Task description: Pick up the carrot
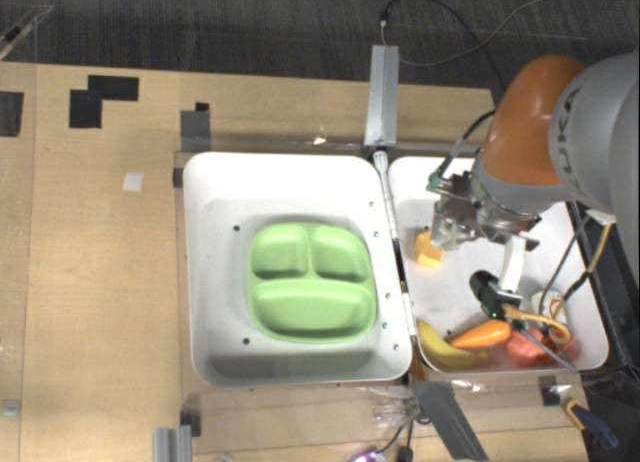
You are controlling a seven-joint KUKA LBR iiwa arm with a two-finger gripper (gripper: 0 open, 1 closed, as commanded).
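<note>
1. You see two white bins: the left bin (200,280) holds one green divided tray (311,281).
2. The right bin (405,185) holds one carrot (482,333) near its front edge, one banana (441,347), one yellow block (429,249).
3. The gripper (462,225) hovers above the block; I cannot tell its state.

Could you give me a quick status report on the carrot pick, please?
Gripper above right bin, beside yellow block. Carrot lying near front, ungrasped. Banana touching it.
</note>
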